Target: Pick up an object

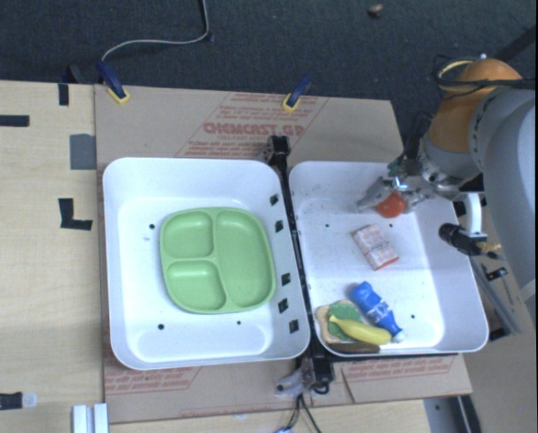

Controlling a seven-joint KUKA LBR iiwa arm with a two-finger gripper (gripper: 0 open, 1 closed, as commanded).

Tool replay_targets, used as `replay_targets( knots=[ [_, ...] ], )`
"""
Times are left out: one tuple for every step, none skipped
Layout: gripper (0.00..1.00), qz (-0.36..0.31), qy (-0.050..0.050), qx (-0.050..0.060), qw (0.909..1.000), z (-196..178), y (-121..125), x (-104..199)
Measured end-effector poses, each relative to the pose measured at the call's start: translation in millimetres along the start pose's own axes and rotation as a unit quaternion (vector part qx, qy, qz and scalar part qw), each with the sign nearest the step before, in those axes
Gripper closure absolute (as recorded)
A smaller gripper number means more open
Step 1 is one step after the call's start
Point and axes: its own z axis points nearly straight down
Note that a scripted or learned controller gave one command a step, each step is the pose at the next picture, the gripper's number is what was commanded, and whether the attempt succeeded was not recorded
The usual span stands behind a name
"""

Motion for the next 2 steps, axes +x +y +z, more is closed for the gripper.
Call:
replay_targets(
  knots=[
    [1.0, 0.0, -0.002, 0.001, 1.0, -10, 0, -1],
    [1.0, -0.001, 0.002, 0.002, 1.0, -99, 13, 134]
  ],
)
